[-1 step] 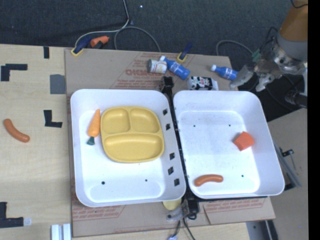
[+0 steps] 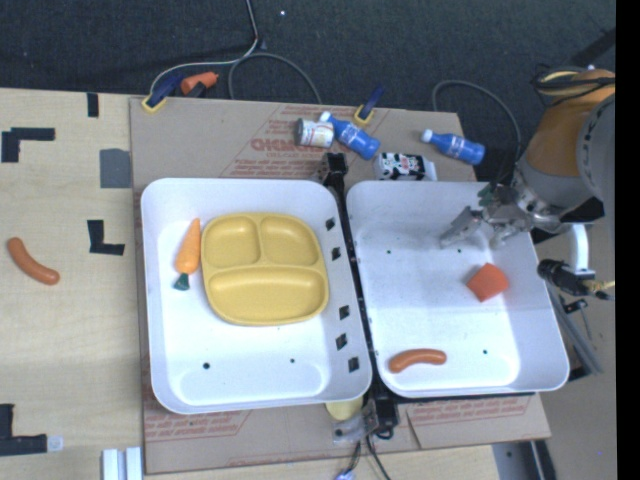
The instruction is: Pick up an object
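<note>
In the right bin [image 2: 520,368] lie an orange-red block [image 2: 488,282] at the right side and a hot-dog sausage [image 2: 416,360] near the front edge. The left bin [image 2: 240,388] holds a yellow divided plate [image 2: 265,268] with a toy carrot [image 2: 188,246] beside its left rim. My gripper [image 2: 462,233] hangs over the back part of the right bin, up and to the left of the block and apart from it. Its fingers are open with nothing between them.
Behind the bins lie two small blue-and-white bottles [image 2: 340,133] [image 2: 455,146] and a black-and-white packet [image 2: 405,166]. A second sausage [image 2: 32,260] lies on the bench far left. Clamps and cables sit along the back edge.
</note>
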`<state>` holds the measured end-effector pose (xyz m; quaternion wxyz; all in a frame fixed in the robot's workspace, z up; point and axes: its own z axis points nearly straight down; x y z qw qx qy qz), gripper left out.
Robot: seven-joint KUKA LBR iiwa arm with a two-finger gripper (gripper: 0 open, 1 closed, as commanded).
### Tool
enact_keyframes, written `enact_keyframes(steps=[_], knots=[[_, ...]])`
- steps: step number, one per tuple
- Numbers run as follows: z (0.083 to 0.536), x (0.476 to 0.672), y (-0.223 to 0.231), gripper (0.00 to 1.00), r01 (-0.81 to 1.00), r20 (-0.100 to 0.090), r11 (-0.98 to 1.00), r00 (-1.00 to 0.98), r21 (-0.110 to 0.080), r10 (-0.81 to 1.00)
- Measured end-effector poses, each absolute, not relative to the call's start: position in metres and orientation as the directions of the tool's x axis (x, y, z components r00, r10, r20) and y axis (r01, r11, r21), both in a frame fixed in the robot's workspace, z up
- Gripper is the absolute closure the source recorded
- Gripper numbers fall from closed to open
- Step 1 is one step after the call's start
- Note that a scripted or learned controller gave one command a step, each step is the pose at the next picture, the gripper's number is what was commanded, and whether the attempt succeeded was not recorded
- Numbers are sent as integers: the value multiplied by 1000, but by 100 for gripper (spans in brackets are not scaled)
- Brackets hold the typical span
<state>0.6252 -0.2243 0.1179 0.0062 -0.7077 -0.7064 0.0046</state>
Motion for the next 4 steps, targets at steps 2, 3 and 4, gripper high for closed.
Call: enact_keyframes(steps=[2,3,4], knots=[[88,525,-182,0,1000,-6,0,0,10,1000],[98,526,-184,100,1000,-7,-1,1,10,1000],[86,579,-113,100,1000,0,8,-8,4,1000]])
